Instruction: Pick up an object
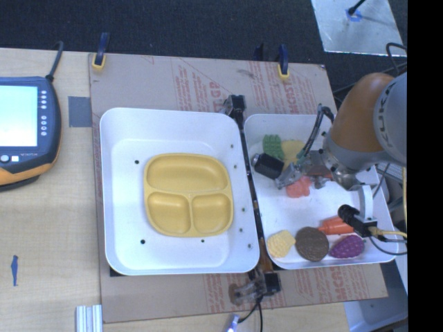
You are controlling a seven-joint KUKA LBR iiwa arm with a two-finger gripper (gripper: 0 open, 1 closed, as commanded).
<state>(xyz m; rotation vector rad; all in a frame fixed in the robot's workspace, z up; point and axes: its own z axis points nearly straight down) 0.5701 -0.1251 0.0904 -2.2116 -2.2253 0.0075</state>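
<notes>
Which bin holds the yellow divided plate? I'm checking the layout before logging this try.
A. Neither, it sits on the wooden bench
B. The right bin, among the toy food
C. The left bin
C: the yellow divided plate lies flat in the middle of the left bin, while the right bin holds the small food pieces and the arm's gripper.

Well to the left of the claw, a yellow divided plate lies in the left white bin. Farther left sits a screen unit, perhaps a handheld controller. Up and left of the claw, a blue clamp grips the cardboard sheet.
</notes>
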